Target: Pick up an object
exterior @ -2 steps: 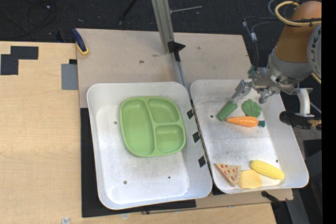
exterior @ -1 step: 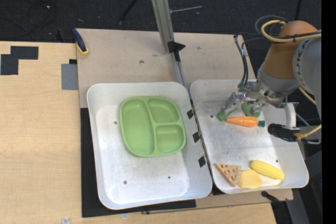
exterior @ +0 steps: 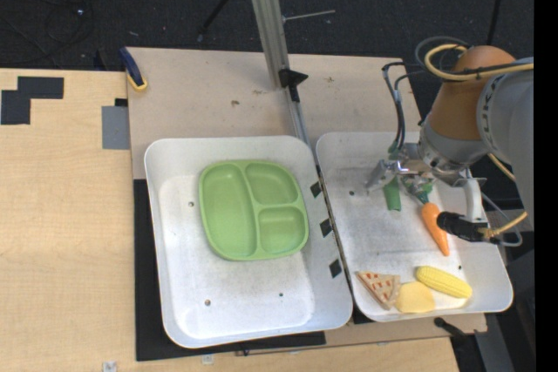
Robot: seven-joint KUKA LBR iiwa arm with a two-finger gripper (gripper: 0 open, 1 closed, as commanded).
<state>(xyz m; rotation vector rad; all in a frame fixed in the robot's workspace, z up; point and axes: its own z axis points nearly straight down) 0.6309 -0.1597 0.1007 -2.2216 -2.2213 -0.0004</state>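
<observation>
My gripper (exterior: 397,179) is low in the right bin (exterior: 366,226), near its back, and looks open, with its fingers spread. A small dark green object (exterior: 393,196) lies on the bin floor right beneath it, poking out toward the front. Nothing is lifted. An orange toy carrot (exterior: 436,227) lies just right of the green object. A yellow corn cob (exterior: 444,281), a pale yellow piece (exterior: 416,300) and a pizza slice (exterior: 379,287) sit along the bin's front edge.
The left bin (exterior: 174,274) holds a green divided plate (exterior: 255,209). A metal post (exterior: 270,22) rises behind the bins. Black clips (exterior: 324,226) sit on the rim between the bins. Cables (exterior: 397,113) hang beside the arm.
</observation>
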